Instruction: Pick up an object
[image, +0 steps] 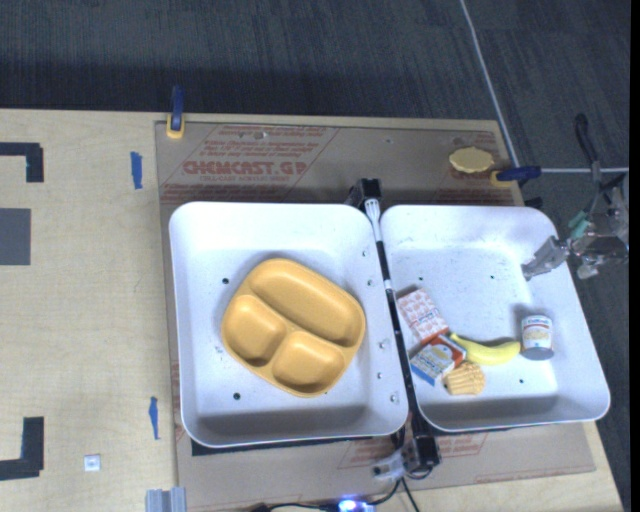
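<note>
sitting side by side across the middle of the frame are two shallow white bins, the left bin (190, 300) and the right bin (560, 390), divided by a dark strip running down between them. a yellow divided tray (292, 325) with three compartments lies in the left bin, tilted on a diagonal and taking up much of its floor.

the small objects cluster in the lower part of the right bin. a red and white packet (420, 311) lies near the bin's left wall; just below it sits a blue and orange box (434, 360), and touching that at lower right is a ridged yellow crisp-like piece (464, 379). a banana (486, 349) curves across from the box toward the right, its tip just beside a small white jar (537, 334) with a yellow label, which stands upright.

at the right edge of the frame, over the upper right rim of the right bin, the gripper (545, 262) reaches in; its pale tip hangs above the rim, well apart from the objects. whether its fingers are apart or together cannot be told, and nothing is seen between them.

a round tan disc (471, 160) rests on the board above the right bin, at upper right
</note>
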